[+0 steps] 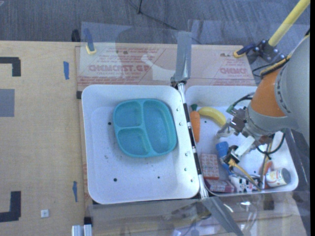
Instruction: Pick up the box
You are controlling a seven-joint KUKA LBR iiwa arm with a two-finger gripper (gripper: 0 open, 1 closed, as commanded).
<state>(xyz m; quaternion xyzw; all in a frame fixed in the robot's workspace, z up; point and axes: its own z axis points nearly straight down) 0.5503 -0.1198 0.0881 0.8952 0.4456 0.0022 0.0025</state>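
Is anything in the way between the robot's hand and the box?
Yes, a little. The gripper hovers over the right bin, and a blue thing lies between it and the box, which rests by the bin's left wall.

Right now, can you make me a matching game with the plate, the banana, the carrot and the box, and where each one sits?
Things:
1. plate
2. banana
3. carrot
4. box

Places:
A. top of the right bin, next to the carrot
B. alone in the left bin
C. along the right bin's left wall, orange end up
D. lower left part of the right bin

Pairs: 1-B, 2-A, 3-C, 4-D
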